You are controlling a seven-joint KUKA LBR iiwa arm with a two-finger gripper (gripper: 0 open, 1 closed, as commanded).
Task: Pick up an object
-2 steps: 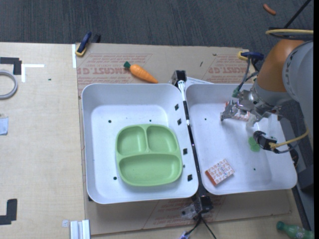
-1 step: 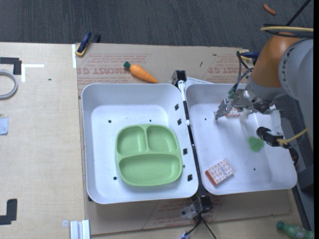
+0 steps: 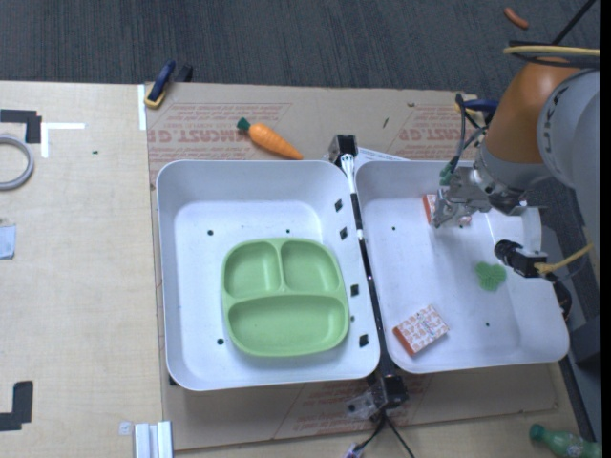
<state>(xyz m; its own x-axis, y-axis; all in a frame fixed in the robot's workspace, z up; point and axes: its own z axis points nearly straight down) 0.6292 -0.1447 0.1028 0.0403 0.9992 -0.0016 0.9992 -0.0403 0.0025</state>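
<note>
My gripper (image 3: 451,213) hangs low over the back of the right bin (image 3: 535,342), under the grey arm with its orange band. A small red and white object (image 3: 429,207) lies right against the gripper's left side, partly hidden by it; whether it is gripped I cannot tell. A small green object (image 3: 490,276) rests on the bin floor to the gripper's front right. A red-patterned white box (image 3: 420,329) lies near the bin's front left corner.
A green divided plate (image 3: 284,297) sits in the left bin (image 3: 181,256). An orange toy carrot (image 3: 270,139) lies on the cardboard behind the bins. A black cable end (image 3: 520,258) hangs over the right bin's right side.
</note>
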